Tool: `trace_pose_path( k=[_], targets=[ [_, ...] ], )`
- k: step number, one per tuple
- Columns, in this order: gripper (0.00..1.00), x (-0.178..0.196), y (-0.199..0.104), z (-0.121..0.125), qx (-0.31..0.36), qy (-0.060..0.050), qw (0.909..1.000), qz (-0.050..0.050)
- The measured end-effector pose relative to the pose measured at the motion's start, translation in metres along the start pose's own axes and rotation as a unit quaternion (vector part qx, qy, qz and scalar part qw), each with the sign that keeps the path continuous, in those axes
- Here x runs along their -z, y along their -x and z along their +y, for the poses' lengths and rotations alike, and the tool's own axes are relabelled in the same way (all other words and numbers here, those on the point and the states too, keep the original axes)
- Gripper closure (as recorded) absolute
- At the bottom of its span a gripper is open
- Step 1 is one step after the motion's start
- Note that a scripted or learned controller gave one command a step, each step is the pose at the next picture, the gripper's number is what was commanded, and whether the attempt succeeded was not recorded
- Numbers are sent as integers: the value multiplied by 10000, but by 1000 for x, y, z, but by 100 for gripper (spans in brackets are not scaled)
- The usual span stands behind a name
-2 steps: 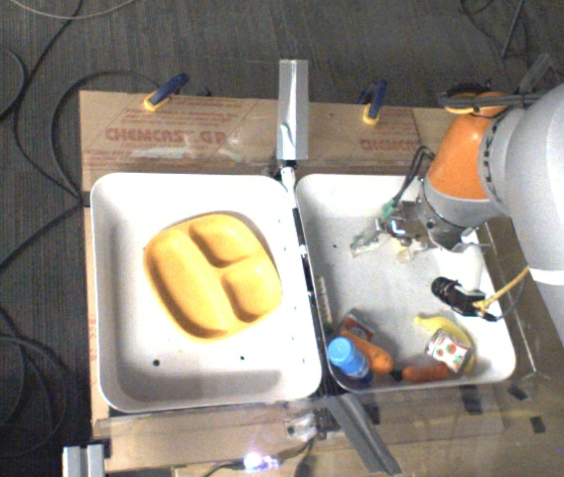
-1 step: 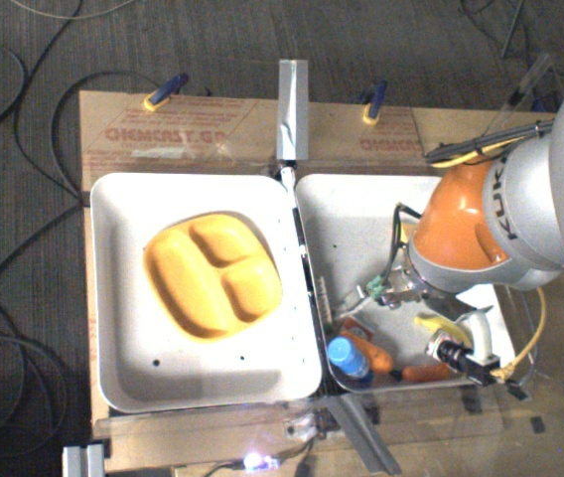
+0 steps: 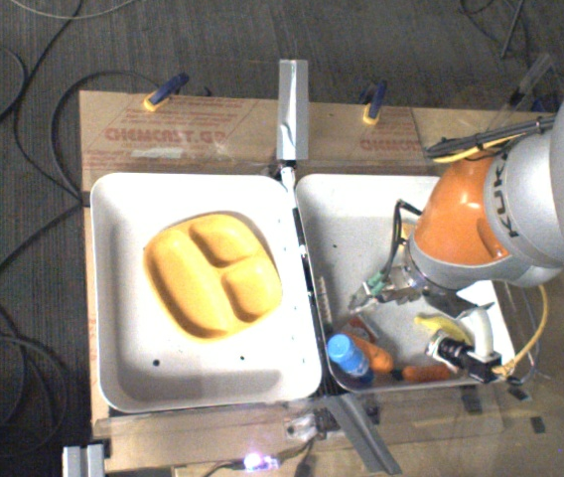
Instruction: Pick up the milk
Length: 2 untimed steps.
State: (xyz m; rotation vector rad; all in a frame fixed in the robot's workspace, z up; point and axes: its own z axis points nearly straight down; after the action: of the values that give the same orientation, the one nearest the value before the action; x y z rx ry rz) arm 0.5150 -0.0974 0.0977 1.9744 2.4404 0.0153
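The milk (image 3: pixel 343 356) looks like a small bottle with a round blue cap, standing in the front left corner of the right bin (image 3: pixel 347 217). My gripper (image 3: pixel 379 291) hangs low over the middle of that bin, just behind and to the right of the bottle and apart from it. The grey arm with its orange band (image 3: pixel 461 222) reaches in from the right and hides the bin floor beneath it.
An orange carrot-like piece (image 3: pixel 416 373) lies along the right bin's front wall beside the bottle. A yellow banana-like piece (image 3: pixel 443 326) and a small red thing (image 3: pixel 361 328) lie near the gripper. The left bin (image 3: pixel 113 296) holds a yellow divided plate (image 3: pixel 214 272).
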Motion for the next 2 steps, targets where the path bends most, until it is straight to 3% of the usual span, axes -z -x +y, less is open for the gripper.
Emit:
trace_pose_path(
  k=[1,2],
  targets=[
    [0,0,0,0,-1,-4,10000,1],
    [0,129,26,-5,477,-52,9988,-28]
  ],
)
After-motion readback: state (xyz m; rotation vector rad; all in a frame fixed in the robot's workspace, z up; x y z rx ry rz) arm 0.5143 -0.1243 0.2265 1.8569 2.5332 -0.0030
